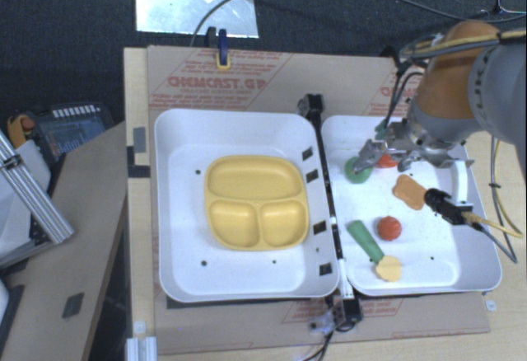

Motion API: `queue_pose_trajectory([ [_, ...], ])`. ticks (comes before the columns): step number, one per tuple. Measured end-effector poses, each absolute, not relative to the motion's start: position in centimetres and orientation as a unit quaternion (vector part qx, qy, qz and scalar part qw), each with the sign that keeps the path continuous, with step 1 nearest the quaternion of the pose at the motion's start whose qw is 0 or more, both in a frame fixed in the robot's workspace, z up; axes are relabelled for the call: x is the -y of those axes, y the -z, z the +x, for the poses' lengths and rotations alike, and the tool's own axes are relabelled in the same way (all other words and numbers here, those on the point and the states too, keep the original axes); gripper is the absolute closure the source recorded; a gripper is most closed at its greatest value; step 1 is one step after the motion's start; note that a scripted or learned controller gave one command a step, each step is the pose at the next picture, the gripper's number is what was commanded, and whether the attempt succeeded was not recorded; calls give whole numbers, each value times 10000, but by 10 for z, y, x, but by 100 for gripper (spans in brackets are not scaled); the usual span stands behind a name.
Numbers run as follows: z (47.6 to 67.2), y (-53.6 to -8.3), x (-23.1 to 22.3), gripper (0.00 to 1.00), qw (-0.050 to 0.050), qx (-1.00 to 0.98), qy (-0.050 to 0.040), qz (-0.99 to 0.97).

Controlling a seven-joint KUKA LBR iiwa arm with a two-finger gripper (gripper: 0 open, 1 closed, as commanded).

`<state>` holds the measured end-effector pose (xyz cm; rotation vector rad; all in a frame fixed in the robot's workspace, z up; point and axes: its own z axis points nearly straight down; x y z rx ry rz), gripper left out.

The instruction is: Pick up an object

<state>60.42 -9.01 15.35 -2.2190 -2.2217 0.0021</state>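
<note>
My gripper (385,152) hangs low over the far left part of the right bin (473,273). Directly under it lie a green round piece (357,171) and a small red-orange piece (387,161), partly covered by the gripper. Nearer the front lie an orange flat piece (407,190), a red ball (389,227), and a green stick (364,239) beside a yellow piece (389,269). I see nothing lifted off the bin floor.
The left bin (177,145) holds a yellow divided tray (251,201). A black divider (323,186) runs between the two bins. The arm's orange band (449,71) looms over the right bin's far side.
</note>
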Motion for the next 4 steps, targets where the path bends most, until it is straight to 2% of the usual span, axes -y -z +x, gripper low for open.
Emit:
queue_pose_trajectory([
  [1,612,-95,91,0,9,7076,-7,-7067],
  [2,613,-108,91,100,-9,7075,4,-7067],
  [3,604,-159,93,100,-18,7070,15,-7072],
  [4,613,-207,95,100,-26,7084,19,-7058],
])
